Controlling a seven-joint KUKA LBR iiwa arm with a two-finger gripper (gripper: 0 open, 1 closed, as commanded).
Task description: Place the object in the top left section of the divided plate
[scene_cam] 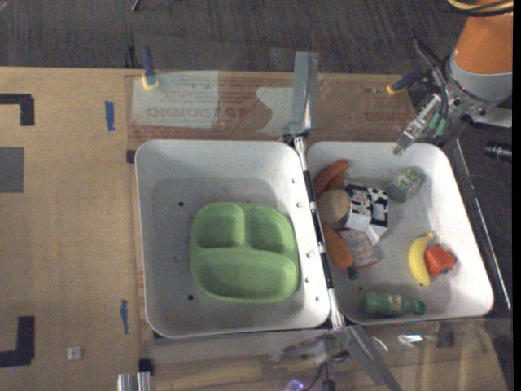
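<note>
A green divided plate (244, 252) lies in the left white bin (163, 177); its top left section (221, 222) holds nothing. My gripper (413, 132) hangs over the back edge of the right bin (468, 218), just above a grey can (405, 184), and nothing is visibly held. The right bin holds several toy items: a red sausage (331, 174), a brown ball (333, 206), a cow-patterned carton (369, 204), an orange carrot (338, 249), a pink packet (361, 247), a banana (418, 260), a red piece (440, 259) and a green bottle (392, 305).
A metal divider (313, 218) runs between the two bins. Cardboard (65, 218) covers the bench to the left. The arm's orange band (487, 51) and cables stand at the upper right, beyond the right bin's back corner.
</note>
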